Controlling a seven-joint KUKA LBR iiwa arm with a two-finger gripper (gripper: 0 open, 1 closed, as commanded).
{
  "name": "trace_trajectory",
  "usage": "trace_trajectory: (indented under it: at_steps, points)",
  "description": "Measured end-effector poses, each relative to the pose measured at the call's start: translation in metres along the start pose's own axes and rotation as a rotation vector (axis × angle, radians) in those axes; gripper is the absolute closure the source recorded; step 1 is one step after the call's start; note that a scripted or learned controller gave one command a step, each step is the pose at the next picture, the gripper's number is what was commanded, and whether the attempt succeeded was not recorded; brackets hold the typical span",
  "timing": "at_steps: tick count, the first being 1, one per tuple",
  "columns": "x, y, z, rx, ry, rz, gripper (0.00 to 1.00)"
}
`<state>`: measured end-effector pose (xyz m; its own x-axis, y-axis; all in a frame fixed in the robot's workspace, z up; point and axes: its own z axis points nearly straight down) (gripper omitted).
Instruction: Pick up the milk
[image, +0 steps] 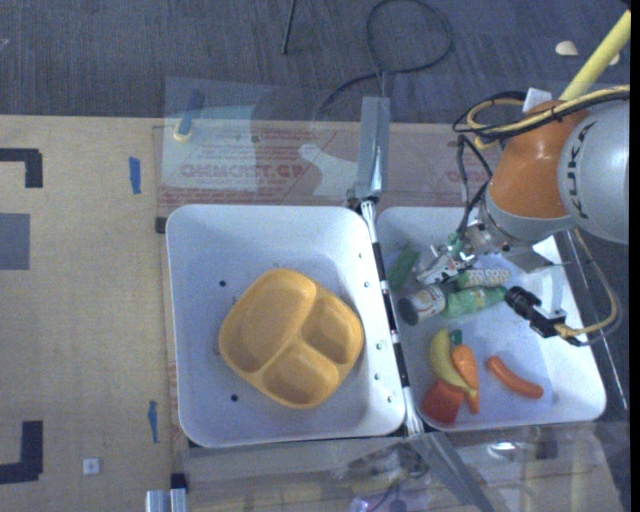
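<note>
Fingers of the gripper (447, 262) sit low in the right bin (585, 395), but we cannot tell from this slanted look whether they are spread or closed; the metal parts blur together there. We see the grey arm (600, 180) with its orange band (530, 175) coming in from the right, bent down over the bin's upper half.

We cannot pick out the milk with any certainty. Just below the gripper lies a small bottle-like item (455, 300) on its side, with a green and white body and a dark cap end pointing left; it may be touching the gripper, though we cannot confirm that. A green piece (403, 268) leans near the bin's left wall.

Lower in the same bin we see a yellow banana (443, 357), an orange carrot (466, 373) just beside it, a red item (442, 401) beneath them, and 1 orange sausage-shaped piece (515, 377) apart to the right.

We see the left bin (200, 250) holding a yellow divided plate (290, 337) with 3 compartments.
</note>
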<state>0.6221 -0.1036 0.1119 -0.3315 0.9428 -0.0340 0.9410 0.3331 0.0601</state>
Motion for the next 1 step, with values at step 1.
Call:
trace_trajectory:
  at_steps: [1]
  points:
    - [0.0033, -0.0185, 0.0009, 0.006, 0.004, 0.240, 0.00]
